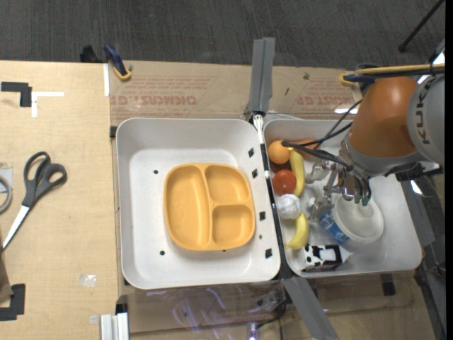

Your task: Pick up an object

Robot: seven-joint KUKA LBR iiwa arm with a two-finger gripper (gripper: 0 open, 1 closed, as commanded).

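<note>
The right bin [396, 255] holds an orange [278, 151], a red tomato-like fruit [284, 181], an upper banana [297, 172], a lower banana [301, 232], a white crumpled ball [288, 206], a clear plastic bottle [330, 225], a white bowl [362, 222] and a black-and-white toy [322, 257]. My gripper [345, 190] hangs over this bin's middle, just above the bowl's far rim and right of the upper banana. The wrist and cables hide its tips. I see nothing held.
The left bin [134, 190] carries a yellow divided plate [210, 206]. Scissors [35, 183] lie on the wooden bench at far left. Cardboard [184, 91] lies behind the bins, with a blue clamp [117, 61] at its corner. The arm's orange band [382, 119] looms over the right bin's far side.
</note>
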